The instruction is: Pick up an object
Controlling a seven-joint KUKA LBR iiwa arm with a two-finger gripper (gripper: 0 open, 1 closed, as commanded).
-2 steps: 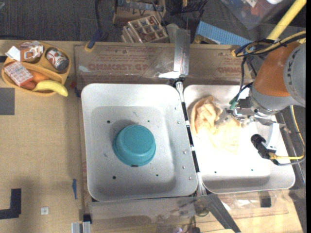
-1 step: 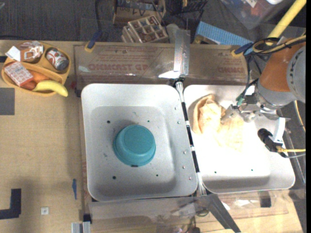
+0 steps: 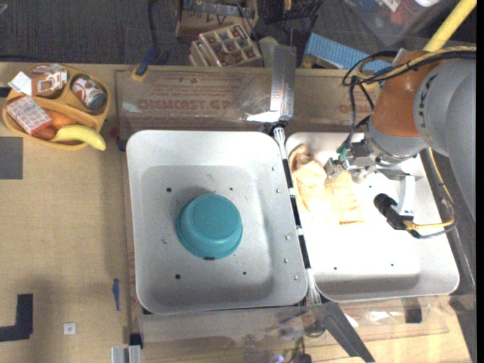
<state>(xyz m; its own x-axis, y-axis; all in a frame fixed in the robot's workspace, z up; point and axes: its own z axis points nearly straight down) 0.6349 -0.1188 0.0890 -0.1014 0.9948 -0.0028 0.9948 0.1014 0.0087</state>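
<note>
A teal bowl (image 3: 210, 225) lies upside down in the middle of the left bin (image 3: 151, 165). In the right bin (image 3: 393, 271), a pale tan soft object (image 3: 311, 184) rests against the left wall, with a flatter tan piece (image 3: 348, 204) beside it and a small brownish item (image 3: 301, 157) at the far left corner. My gripper (image 3: 338, 166) hangs low over the upper left of the right bin, right at the top edge of the tan pieces. The wrist body hides how it meets them.
A yellow dish (image 3: 30, 131) with a banana (image 3: 79, 135), cans and boxes sits at the far left of the bench. A cardboard board (image 3: 197, 100) lies behind the bins. The black cable connector (image 3: 389, 209) trails below the wrist over the right bin.
</note>
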